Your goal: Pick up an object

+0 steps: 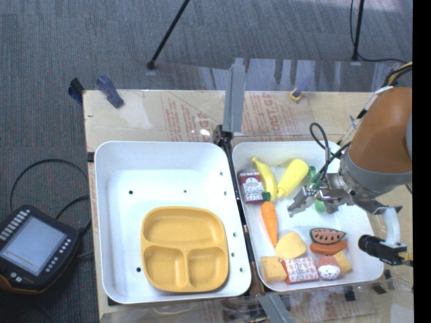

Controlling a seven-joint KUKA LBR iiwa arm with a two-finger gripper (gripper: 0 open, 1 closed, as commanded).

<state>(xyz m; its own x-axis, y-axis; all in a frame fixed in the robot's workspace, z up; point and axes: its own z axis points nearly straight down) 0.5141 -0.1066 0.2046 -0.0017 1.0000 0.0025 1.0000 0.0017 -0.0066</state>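
Observation:
The right white bin [286, 142] holds several toy foods: a banana [264, 173], a yellow corn-like piece [292, 175], a small red box [251, 186], a carrot [269, 222], a watermelon slice [327, 235], a sausage [328, 246], a pale yellow wedge [291, 245] and a red-and-white packet [300, 269]. My gripper [301, 199] hangs over the middle of this bin, right of the carrot and just below the corn-like piece, open with nothing between its fingers. A green item [320, 204] lies partly hidden under the wrist.
The left white bin [161, 170] holds a yellow compartment tray [185, 249]. A grey upright post [234, 99] stands behind the gap between the bins. A teach pendant [30, 247] lies on the floor at the left. Cables hang beside the wrist.

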